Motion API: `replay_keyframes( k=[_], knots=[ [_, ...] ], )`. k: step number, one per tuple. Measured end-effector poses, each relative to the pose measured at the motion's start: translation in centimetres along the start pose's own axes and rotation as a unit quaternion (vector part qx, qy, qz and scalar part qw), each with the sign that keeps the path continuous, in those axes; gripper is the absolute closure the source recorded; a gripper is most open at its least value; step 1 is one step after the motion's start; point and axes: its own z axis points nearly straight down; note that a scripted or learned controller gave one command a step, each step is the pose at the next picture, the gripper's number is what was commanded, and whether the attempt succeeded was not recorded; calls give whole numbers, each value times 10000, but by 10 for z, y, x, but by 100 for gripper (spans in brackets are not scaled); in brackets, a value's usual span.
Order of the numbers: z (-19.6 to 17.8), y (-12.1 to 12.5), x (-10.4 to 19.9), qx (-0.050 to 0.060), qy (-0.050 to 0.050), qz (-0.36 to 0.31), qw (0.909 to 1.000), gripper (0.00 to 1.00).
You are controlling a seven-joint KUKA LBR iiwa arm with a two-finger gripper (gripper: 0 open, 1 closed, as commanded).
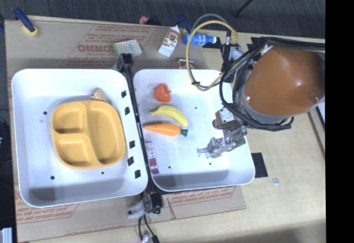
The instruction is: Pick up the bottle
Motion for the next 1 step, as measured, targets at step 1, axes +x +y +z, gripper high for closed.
replay_keyframes(
  k=[1],
  knots=[
    [23,0,-7,-16,2,1145,9934,100]
  ],
)
